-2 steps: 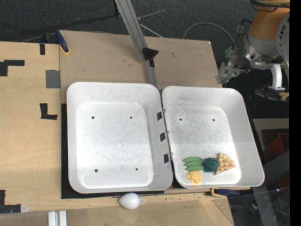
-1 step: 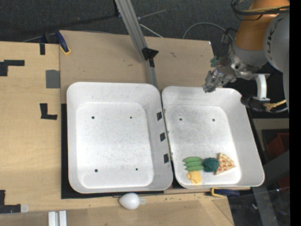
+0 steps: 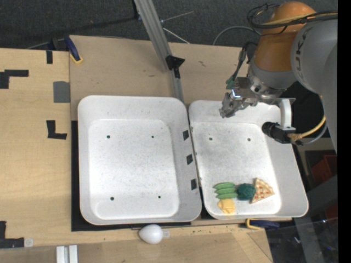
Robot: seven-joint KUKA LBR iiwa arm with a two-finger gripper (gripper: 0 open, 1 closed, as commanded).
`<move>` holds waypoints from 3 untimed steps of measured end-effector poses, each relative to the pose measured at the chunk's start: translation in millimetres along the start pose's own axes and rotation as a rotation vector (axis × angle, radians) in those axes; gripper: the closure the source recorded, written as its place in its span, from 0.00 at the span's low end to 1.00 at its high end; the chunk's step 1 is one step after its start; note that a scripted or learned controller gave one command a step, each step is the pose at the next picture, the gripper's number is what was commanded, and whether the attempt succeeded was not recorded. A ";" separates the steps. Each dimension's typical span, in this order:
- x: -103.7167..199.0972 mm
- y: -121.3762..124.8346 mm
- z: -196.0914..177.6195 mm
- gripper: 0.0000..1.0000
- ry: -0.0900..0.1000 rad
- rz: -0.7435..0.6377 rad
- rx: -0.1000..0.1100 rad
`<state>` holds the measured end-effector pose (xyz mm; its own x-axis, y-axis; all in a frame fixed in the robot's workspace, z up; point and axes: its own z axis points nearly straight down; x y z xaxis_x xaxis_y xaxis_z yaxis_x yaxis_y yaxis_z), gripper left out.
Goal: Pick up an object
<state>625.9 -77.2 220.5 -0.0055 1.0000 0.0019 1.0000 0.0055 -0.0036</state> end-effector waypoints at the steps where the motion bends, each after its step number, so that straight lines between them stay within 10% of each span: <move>1: 50.8 -25.3 -10.6 1.00 0.000 -0.001 -0.001; 3: 152.8 -67.8 -23.6 1.00 0.000 -0.002 0.000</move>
